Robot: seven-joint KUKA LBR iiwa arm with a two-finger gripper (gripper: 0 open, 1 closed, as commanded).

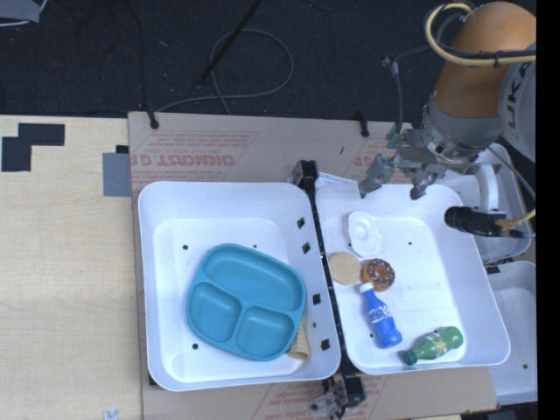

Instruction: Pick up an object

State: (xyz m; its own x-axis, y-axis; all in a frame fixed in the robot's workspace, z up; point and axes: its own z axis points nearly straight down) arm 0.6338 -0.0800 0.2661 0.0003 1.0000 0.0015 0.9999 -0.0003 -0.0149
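Note:
The right bin (455, 261) holds a white egg-like piece (363, 229), a tan round disc (345, 268), a brown sprinkled doughnut (378, 274), a blue bottle (381, 316) and a green bottle (434, 345). My gripper (399, 178) hangs above the far edge of the right bin, beyond the white piece. Its two grey fingers (374, 177) are spread wide, open, with nothing between them.
The left bin (166, 234) holds a blue divided plate (246, 301) with a tan cone-shaped item (300, 343) tucked at its near right corner. A black divider (319, 269) runs between the bins. A black cylinder (472, 220) juts in over the right bin's right rim.

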